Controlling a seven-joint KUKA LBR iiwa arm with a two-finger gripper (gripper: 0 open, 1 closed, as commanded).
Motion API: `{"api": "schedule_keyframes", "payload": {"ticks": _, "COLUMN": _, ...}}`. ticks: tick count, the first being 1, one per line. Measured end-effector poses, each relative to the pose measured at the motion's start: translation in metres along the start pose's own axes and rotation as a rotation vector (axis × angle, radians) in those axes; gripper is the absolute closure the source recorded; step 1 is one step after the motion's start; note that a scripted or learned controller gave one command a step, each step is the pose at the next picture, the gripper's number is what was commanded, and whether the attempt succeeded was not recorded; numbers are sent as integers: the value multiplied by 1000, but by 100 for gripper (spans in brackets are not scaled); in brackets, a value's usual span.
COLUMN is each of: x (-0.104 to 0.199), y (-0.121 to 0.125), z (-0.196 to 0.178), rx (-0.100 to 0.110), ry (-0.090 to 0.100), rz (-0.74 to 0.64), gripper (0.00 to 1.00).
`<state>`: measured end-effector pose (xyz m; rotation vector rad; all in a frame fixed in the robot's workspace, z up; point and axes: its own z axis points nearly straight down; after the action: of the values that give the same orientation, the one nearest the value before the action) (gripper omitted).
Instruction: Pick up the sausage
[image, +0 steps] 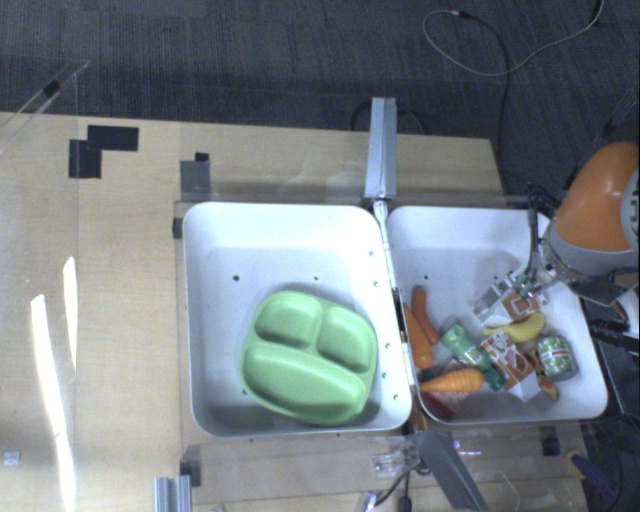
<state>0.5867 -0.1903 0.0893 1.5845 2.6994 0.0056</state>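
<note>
Green sectioned tray (311, 356) is lying tilted in the left bin (215, 300), filling much of the lower centre of the frame. At the right edge, the arm (598, 210) is reaching over the right bin (450, 240), its gripper (520, 287) hanging above a yellow banana (520, 328); whether it is clenched or released cannot be told. Along that bin's left wall the sausage (424, 312) is lying beside a carrot (453, 381), ungrasped.

A green sectioned tray (310, 358) lies in the left bin (215, 300); a carrot (452, 381), banana (520, 327) and can (553, 356) crowd the right bin (450, 240).
</note>
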Motion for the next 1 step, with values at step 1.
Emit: {"api": "schedule_keyframes", "payload": {"ticks": 1, "x": 5, "y": 8, "z": -13, "rx": -10, "ry": 9, "rz": -4, "gripper": 100}}
